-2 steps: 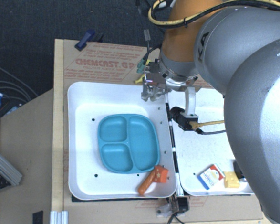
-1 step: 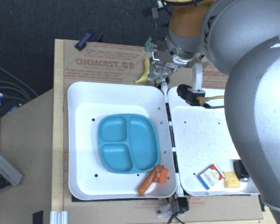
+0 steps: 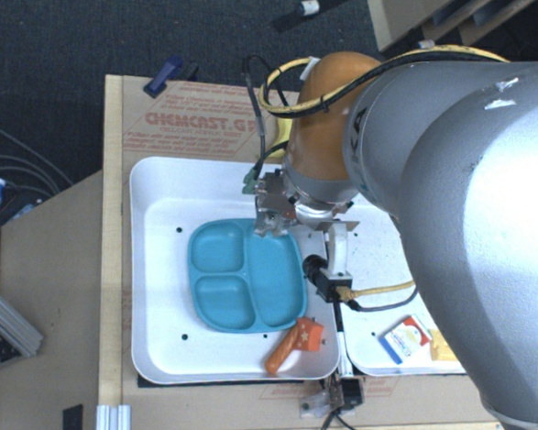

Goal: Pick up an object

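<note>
Lying flat in the left bin (image 3: 152,247), a blue divided tray (image 3: 244,277) is being approached at its upper rim by the gripper (image 3: 270,221); finger state cannot be told. Judged light, stiff, slippery: rim grasp advised.

Smooth matt plastic blue tray (image 3: 244,277); glossy white plastic bin (image 3: 154,275); smooth grey, orange-banded arm (image 3: 455,177).

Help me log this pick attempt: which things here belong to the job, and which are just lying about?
Job:
- pincer, over the far edge of the blue tray
- orange tool, near the left bin's front rim
- small card in the right bin

Lying about:
- blue clip on the board's far corner
- cables on the floor
</note>
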Action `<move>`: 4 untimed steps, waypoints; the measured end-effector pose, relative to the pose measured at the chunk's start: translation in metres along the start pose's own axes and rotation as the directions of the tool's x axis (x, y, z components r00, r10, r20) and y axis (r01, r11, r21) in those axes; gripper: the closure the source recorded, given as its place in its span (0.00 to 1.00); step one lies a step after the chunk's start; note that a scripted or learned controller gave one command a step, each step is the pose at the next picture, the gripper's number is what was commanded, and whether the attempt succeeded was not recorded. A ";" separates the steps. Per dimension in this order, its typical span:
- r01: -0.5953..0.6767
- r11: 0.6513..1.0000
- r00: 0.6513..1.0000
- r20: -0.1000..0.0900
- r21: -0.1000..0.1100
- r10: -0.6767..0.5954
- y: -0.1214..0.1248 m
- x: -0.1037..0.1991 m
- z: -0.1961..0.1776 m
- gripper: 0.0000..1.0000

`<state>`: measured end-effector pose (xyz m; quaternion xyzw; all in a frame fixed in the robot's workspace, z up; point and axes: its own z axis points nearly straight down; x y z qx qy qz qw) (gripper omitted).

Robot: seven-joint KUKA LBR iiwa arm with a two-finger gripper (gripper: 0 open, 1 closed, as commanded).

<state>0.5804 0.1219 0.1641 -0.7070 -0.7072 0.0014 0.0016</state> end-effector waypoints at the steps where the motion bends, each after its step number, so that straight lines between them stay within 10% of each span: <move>1: 0.000 1.000 1.000 0.001 -0.006 0.000 0.073 -0.021 -0.099 1.00; 2: -0.002 1.000 1.000 0.001 -0.001 0.002 0.053 -0.068 -0.089 1.00; 3: -0.001 1.000 1.000 0.001 -0.006 0.001 0.086 -0.093 -0.093 1.00; 4: 0.001 1.000 1.000 -0.001 -0.001 -0.001 0.072 -0.040 -0.020 1.00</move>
